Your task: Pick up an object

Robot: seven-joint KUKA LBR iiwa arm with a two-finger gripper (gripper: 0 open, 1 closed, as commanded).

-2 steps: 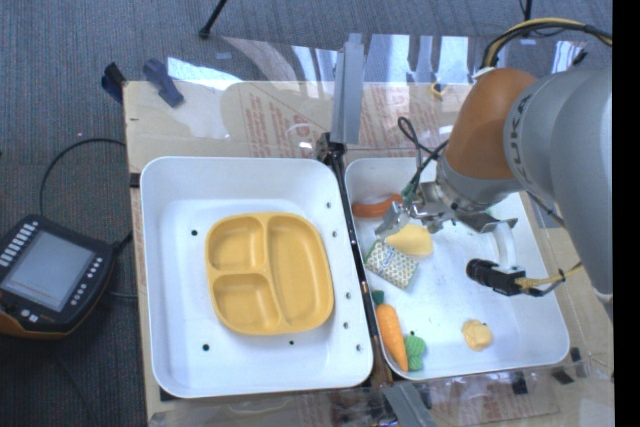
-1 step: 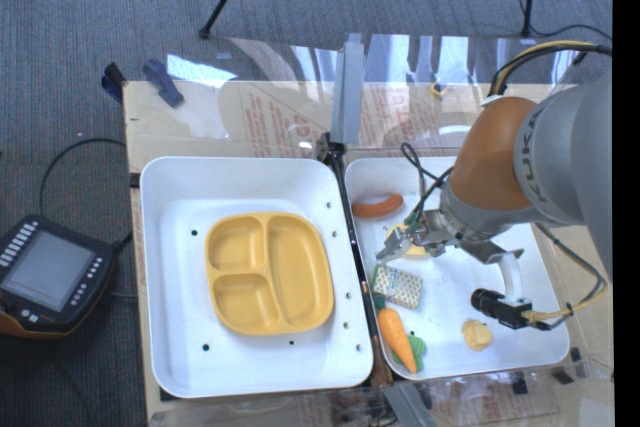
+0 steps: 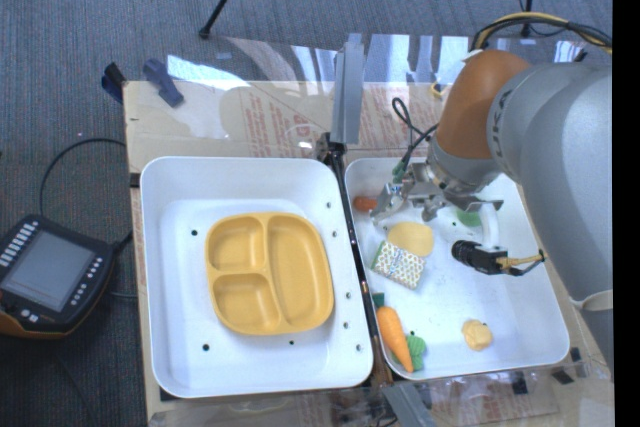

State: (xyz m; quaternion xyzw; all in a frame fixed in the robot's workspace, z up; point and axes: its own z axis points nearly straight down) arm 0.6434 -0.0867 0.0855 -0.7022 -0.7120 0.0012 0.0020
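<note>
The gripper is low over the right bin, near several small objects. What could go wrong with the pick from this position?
1. The gripper hangs over a crowded corner: the pale yellow piece, the patterned sponge and a small orange-red item lie close together, so it may close on two objects or push one away.
2. It is near the right bin's dividing wall, so it could strike the rim.
3. The pale piece looks rounded and may slip out.

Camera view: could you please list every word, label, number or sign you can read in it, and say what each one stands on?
No text can be read.
Cardboard sheet behind the bins: faint reddish print, too blurred to read.
Handheld controller on the floor: screen and buttons, labels too small to read.
Patterned packet in the right bin: pattern, no legible words.
</note>
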